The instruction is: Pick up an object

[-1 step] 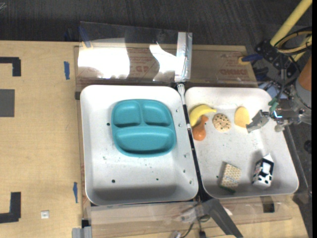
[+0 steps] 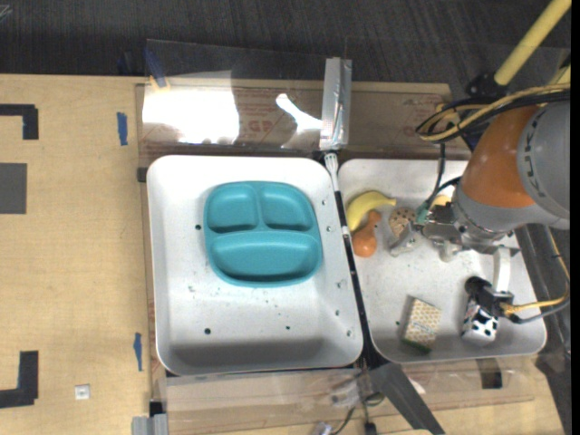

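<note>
arm (image 2: pixel 544 166): grey rounded housing, partial dark lettering on it, glossy orange band (image 2: pixel 498 157) above the wrist. yellow and black cables (image 2: pixel 471 111) loop over the band. metal wrist block below, small yellow part on it. gripper (image 2: pixel 401 227) is bare silver metal.

The teal tray (image 2: pixel 263 232) looks like smooth, glossy plastic; the bench (image 2: pixel 72 270) is matt, wood-like board.
</note>
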`<state>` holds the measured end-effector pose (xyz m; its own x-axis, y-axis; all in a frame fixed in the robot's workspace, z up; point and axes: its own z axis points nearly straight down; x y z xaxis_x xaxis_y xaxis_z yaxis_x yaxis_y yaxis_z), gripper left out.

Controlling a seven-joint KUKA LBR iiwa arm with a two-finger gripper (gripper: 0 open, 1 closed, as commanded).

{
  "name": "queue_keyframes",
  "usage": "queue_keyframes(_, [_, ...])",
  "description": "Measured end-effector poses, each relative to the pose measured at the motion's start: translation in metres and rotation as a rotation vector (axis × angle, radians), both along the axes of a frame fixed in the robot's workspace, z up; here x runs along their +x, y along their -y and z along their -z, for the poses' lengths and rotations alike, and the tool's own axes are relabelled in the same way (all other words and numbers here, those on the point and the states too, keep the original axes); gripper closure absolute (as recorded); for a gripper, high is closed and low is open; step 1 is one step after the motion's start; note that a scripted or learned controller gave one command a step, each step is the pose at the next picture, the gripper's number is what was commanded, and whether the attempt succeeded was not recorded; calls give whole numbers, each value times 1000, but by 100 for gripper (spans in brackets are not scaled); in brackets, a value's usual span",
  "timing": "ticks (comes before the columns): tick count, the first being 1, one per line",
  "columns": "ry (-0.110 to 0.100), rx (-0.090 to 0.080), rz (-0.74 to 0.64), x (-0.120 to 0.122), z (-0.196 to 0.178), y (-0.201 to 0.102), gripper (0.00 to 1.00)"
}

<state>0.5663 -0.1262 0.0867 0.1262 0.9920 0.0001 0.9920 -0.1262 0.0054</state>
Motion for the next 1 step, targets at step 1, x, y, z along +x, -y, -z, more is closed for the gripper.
queue_keyframes(1, [-2, 0, 95, 93, 1, -31, 0])
